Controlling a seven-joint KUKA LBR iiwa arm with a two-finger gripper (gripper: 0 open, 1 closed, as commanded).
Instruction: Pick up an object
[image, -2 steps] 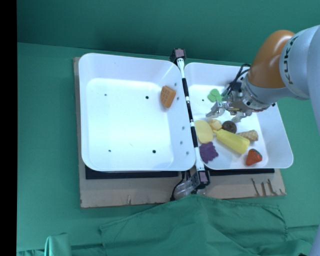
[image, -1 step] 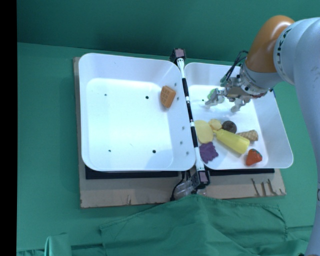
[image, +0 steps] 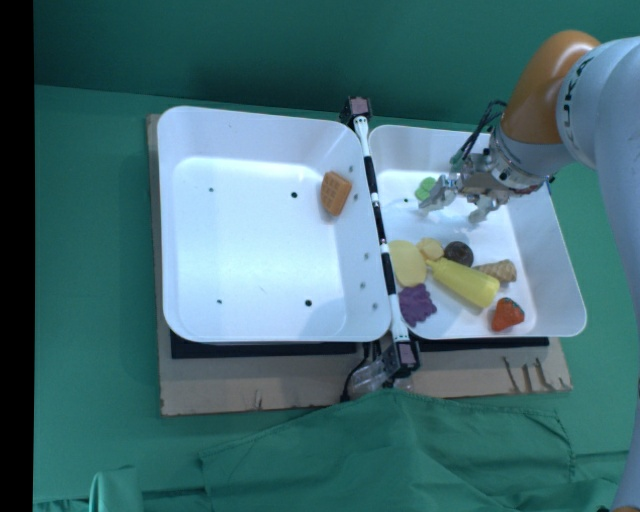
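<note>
Left bin (image: 200, 140) — orange waffle piece (image: 336, 193) near its right wall. Right bin (image: 545, 240) — green piece (image: 427, 187) just beside my claw (image: 458, 205), fingers apart, nothing between them; toy foods cluster (image: 455, 275) below, well apart from claw.

Green cloth (image: 90, 250) covers the bench and back wall; a brown cardboard sheet (image: 260, 385) lies on it, evenly lit

The arm (image: 590, 80) is cut off at the right edge, and a green object (image: 427, 187) (partly behind the gripper (image: 458, 205)) stays unidentifiable.
</note>
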